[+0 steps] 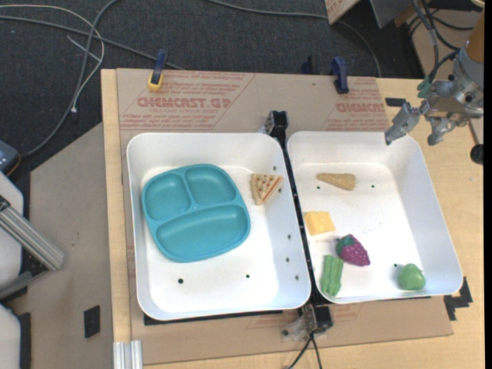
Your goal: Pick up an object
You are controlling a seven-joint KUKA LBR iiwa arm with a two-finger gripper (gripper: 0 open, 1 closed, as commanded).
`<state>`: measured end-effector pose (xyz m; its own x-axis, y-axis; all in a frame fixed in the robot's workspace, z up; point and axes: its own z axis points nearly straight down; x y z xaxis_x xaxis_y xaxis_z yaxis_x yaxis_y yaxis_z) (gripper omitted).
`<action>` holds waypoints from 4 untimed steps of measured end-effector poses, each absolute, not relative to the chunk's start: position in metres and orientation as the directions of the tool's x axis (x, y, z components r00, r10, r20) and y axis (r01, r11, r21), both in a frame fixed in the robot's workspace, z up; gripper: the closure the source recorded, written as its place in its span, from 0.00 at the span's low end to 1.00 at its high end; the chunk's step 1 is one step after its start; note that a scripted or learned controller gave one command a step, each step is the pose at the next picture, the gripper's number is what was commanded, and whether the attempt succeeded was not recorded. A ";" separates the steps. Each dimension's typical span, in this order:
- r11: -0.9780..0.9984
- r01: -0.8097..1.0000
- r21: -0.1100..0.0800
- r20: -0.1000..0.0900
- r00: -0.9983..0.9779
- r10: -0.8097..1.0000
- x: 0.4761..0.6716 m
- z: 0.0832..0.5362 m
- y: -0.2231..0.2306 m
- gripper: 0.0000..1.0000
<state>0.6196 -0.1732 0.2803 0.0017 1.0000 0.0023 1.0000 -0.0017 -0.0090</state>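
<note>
- I see the two-finger metal gripper (417, 123) above the far right corner of the right white shallow bin (430, 198), its two grey fingers (397, 126) spread apart with nothing between them.
- In that right bin, the tan wedge-shaped bread piece (337, 181) lies near the far side; its long axis runs left to right across my view, the narrow tip pointing left.
- The flat yellow cheese square (319, 222) sits near the bin's left wall, edges slightly turned against the wall.
- Just nearer to me, the purple toy grape bunch (353, 250) lies with its green stem end toward the far left.
- The green elongated toy vegetable (331, 274) lies beside the grapes, its long axis running roughly near-to-far, close to the left wall.
- The small round green toy fruit (411, 277) rests in the near right corner, well apart from the gripper.
- In the left white shallow bin (146, 283) I see a teal three-compartment plastic plate (196, 211) and, just right of it, a tan waffle-patterned triangle (265, 186) with its tip pointing toward me.
</note>
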 end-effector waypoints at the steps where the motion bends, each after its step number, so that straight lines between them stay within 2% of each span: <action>1: 0.000 1.000 -0.001 0.001 0.000 1.000 0.621 0.285 -0.173 0.00; 2: 0.000 1.000 -0.005 0.002 0.000 1.000 0.613 0.236 -0.167 0.00; 3: 0.000 1.000 -0.007 0.003 0.000 1.000 0.617 0.175 -0.164 0.00; 4: -0.001 1.000 -0.007 0.002 0.001 1.000 0.612 0.129 -0.171 0.00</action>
